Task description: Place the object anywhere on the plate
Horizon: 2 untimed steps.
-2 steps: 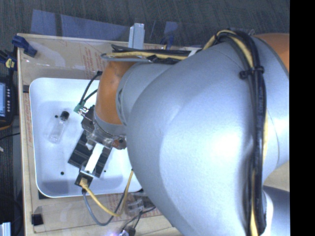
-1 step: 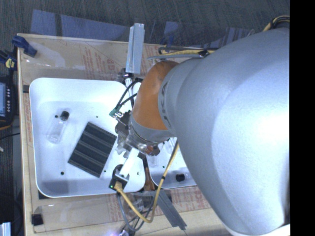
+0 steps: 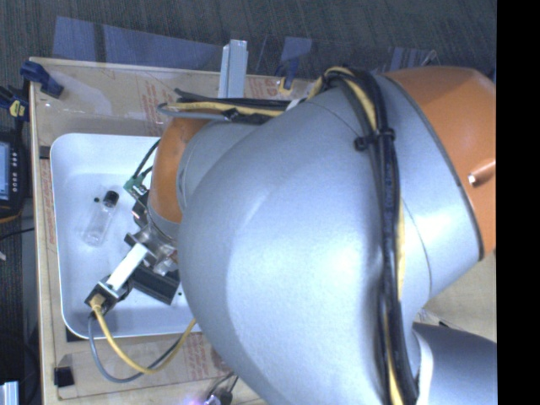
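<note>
A small clear vial (image 3: 96, 223) with a black cap lies on the floor of the left white bin (image 3: 61, 167), near its left wall. My gripper (image 3: 145, 250) hangs over the middle of that bin, to the right of the vial and a little lower in the picture, apart from it. A white and black fitting (image 3: 126, 278) with a yellow cable sticks out from the wrist toward the bin's front left corner. The grey arm (image 3: 321, 243) with its orange band hides the gripper's tip and everything to the right.
A yellow cable (image 3: 135, 363) loops over the left bin's front rim. Blue clamps (image 3: 38, 76) sit at the bench's back left corner, and a black device (image 3: 10, 171) is at the far left edge. An upright metal post (image 3: 234, 67) stands behind the bins.
</note>
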Each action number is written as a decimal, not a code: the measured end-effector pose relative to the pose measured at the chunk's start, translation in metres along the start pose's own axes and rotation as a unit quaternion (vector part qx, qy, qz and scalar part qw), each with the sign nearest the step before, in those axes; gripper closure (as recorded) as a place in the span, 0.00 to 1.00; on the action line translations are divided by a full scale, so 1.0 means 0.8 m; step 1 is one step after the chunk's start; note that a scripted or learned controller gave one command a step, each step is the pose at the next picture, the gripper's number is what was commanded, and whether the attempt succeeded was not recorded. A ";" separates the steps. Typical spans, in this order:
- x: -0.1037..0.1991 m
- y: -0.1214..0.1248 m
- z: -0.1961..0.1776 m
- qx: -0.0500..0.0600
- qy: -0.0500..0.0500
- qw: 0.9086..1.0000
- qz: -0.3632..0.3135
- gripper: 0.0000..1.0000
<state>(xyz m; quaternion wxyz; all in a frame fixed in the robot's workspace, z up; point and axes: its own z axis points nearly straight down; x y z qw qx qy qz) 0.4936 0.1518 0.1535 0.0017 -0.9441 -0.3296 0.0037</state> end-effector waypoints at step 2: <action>0.032 -0.080 0.045 0.000 -0.001 0.999 -0.036 1.00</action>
